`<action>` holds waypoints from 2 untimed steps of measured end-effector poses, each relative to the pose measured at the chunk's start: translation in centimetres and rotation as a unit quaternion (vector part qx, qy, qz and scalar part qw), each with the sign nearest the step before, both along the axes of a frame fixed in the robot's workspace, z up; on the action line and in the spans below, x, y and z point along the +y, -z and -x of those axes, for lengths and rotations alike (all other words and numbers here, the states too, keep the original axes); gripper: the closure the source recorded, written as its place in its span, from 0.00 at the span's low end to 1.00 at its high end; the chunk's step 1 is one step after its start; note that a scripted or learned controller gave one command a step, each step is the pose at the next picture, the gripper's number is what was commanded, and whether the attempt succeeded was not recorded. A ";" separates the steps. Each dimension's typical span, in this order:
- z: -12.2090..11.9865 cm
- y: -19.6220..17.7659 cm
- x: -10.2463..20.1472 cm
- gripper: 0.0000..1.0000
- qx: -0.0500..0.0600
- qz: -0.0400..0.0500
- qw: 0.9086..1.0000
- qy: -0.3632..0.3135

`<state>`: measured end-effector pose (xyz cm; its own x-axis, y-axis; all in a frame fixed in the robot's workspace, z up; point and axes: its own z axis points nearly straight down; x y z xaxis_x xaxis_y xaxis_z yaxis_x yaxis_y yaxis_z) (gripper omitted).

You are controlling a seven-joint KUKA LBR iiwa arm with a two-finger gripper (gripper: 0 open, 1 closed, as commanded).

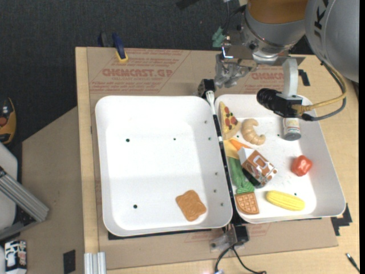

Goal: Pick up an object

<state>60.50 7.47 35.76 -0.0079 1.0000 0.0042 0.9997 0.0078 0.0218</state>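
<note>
grey arm (296, 10) hangs above right bin (328, 170).

White bins (154, 110). Well left-below the grey gripper (229, 73): tan cookie (190, 205). Below it: red pepper (301, 165), yellow corn (285, 200), brown grid waffle (247, 202), beige croissant (252, 131), green pod (240, 177).
</note>
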 end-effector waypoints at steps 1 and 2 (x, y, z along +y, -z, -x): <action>3.8 -11.2 3.9 1.00 0.003 0.000 1.000 0.001; 4.4 -18.3 11.5 1.00 0.006 -0.001 1.000 -0.001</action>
<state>56.08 19.00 54.02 -0.0100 0.9999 0.0056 0.9999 0.0099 0.0104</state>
